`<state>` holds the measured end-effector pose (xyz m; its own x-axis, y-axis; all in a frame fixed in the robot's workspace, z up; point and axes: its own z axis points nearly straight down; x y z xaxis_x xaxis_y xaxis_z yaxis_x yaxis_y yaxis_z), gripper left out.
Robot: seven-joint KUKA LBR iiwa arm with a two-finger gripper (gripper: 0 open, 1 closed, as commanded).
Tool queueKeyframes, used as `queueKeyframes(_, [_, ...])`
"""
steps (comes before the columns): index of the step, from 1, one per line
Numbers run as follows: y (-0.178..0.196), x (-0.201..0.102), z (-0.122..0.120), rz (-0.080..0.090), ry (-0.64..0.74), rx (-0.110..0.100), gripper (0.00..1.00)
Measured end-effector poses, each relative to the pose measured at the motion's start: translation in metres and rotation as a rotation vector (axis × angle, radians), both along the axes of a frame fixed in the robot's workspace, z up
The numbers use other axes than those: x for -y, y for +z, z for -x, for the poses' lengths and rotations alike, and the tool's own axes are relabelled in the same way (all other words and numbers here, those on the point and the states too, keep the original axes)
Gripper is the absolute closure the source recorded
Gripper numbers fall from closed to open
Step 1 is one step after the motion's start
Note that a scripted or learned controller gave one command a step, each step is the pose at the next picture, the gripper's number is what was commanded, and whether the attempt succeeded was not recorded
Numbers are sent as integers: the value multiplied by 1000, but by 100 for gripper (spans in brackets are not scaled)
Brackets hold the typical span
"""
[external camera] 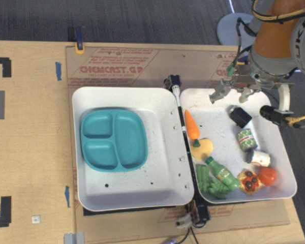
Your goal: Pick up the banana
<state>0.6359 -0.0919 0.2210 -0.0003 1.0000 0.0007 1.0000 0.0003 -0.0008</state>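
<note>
The tool point(233, 94) hangs over the far edge of the right bin point(287, 159), fingers spread wide with nothing between them. The banana point(202, 147), or what looks like it, a small pale yellow piece, lies near the bin's left wall, just below the carrot point(191, 124). A teal plate point(113, 139) sits in the left bin point(160, 111).

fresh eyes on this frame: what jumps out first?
The teal three-compartment plate sits alone in the left white bin. The right white bin is crowded with small toy food: an orange carrot by its left wall and a red tomato near its front right corner. The grey arm's two-finger gripper hangs open over that bin's back edge, holding nothing.
</note>
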Motion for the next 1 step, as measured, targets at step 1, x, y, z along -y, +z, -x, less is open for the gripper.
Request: queueKeyframes(1, [-2,-23,79,0,-275,-3,0])
